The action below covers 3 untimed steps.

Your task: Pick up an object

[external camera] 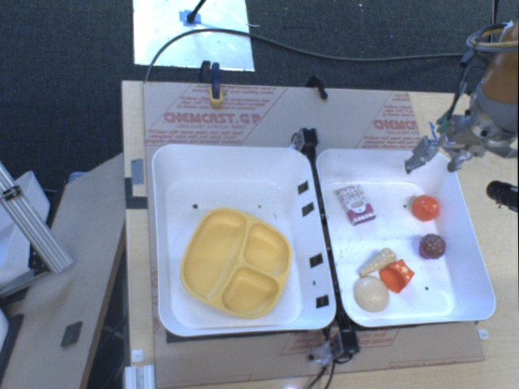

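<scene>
White plastic, moulded into two shallow bins, fills the middle of a pale wooden worktop [89,217] seen from above at a slant. The left-hand bin [235,164] holds a yellow plastic plate with three compartments [236,262], lying flat near its centre. The right-hand bin [470,286] carries the small items: a pink-and-white patterned packet [355,203] near its upper left, a round orange-red ball [424,207] toward its right wall, a dark maroon textured ball [432,245] just below that, and, near the front, a pale yellow wedge [379,262] touching a crumpled red piece [397,276], with a cream-coloured round object [371,294] just beside them. The grey robot arm [496,96] reaches in from the right, its claw [438,154] hanging over the upper right corner of the right-hand bin, above and apart from the orange-red ball; its two grey fingers [418,156] stand apart with nothing between them. A clear sheet with red lettering [268,108] lies under both bins, and a black cable [324,51] runs across the dark carpet [65,47] behind the worktop toward a shiny silver square [193,23].
</scene>
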{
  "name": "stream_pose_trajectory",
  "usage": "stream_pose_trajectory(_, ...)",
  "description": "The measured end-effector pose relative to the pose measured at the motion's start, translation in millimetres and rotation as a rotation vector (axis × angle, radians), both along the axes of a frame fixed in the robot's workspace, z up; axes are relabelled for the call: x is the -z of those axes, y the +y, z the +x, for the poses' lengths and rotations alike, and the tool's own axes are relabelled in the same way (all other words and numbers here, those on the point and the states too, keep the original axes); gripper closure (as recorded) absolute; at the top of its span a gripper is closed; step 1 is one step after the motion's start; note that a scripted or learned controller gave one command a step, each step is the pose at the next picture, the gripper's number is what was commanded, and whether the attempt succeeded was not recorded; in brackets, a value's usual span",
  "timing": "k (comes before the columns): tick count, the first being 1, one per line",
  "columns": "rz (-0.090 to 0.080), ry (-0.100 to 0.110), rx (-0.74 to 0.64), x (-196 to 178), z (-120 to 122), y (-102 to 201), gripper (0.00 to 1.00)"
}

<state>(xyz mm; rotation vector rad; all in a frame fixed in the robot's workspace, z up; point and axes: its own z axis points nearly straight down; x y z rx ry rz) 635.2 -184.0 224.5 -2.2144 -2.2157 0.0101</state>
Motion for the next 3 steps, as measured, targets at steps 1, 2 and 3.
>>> stream_pose_trajectory(1,-0.002,-0.012,-0.003,-8.7,2.4,0.6,0.0)
stream_pose_trajectory(2,-0.002,-0.009,-0.001,43.1,-7.7,-0.7,0.0)
stream_pose_trajectory(3,-0.002,-0.01,-0.004,85.3,-5.4,3.8,0.0)
